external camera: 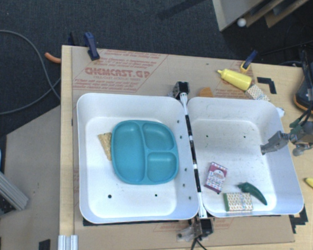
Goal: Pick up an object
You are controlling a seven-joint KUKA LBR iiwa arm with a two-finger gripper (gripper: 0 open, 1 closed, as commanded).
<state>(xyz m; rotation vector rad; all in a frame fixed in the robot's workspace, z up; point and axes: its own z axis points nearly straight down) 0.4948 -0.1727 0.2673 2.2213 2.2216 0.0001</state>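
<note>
Even overhead light, white bins point(92, 144) bright with mild glare, soft shadows, slight overall blur.

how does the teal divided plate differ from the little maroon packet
The teal divided plastic plate lies in the left white bin; the small maroon packet lies in the right white bin. The plate is far larger, taking up much of its bin's floor, while the packet covers a small patch. The plate is plain teal with three moulded compartments; the packet is flat and printed. Both lie flat and untouched.
</note>
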